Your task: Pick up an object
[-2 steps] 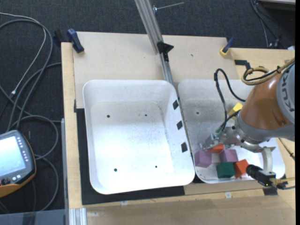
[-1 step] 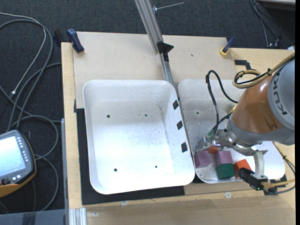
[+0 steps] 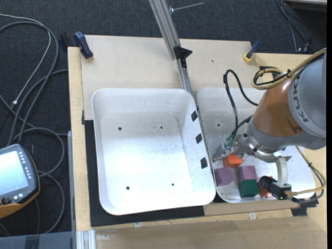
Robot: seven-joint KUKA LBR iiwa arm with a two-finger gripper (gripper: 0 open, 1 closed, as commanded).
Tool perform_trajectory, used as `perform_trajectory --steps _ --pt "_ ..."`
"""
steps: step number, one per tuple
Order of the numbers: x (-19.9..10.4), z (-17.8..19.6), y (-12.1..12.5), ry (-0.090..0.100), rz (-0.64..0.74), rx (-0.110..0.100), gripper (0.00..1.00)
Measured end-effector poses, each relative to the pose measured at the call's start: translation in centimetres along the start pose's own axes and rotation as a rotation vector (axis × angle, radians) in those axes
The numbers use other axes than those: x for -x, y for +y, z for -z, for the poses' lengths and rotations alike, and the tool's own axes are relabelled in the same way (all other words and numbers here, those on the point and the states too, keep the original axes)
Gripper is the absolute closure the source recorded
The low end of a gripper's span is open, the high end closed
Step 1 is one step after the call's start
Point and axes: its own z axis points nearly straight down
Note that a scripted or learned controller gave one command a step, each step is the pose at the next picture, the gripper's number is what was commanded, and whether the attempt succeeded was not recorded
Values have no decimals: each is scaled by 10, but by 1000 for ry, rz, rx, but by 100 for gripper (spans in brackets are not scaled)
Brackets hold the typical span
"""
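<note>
Gripper point(image 3: 232, 150) low over small orange block point(image 3: 233, 161) in right white bin point(image 3: 207, 100); opening unclear. Risk: purple cube point(image 3: 225, 176) beside block crowds grasp, block slips.

A robotics lab: clamped bench point(image 3: 129, 61), loose cables point(image 3: 31, 102), teach pendant point(image 3: 15, 180).

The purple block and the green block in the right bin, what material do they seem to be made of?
Purple block: probably foam or painted wood, with a matte, even face without shine. Green block: likely the same, a dull flat colour with plain square edges. The view cannot settle which material it is.
</note>
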Motion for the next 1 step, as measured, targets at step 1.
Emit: perform_trajectory --steps 1 --pt "0 10 -1 2 -1 0 100"
